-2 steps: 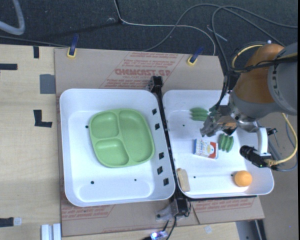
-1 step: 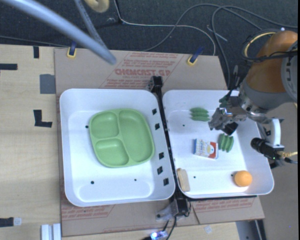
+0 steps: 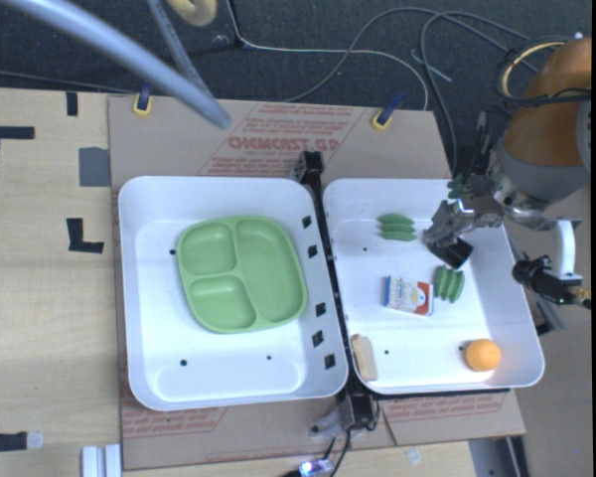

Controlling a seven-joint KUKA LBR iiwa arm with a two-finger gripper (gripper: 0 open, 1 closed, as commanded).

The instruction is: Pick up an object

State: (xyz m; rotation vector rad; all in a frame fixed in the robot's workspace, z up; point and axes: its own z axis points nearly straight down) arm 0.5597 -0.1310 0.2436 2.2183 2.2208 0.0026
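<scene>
end effector (image 3: 449,237) grip state unclear, just above green pod (image 3: 448,283) lying upright-to-frame beside small carton (image 3: 407,294); right white bin (image 3: 497,266), cardboard-topped table (image 3: 278,137)

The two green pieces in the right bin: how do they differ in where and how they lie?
The upper green piece lies crosswise near the far part of the right bin, out in the open; the lower green piece stands more lengthwise, right beside the small carton and just below the gripper. The upper one sits well apart from other items. Both are small, ribbed-looking and the same green.
</scene>
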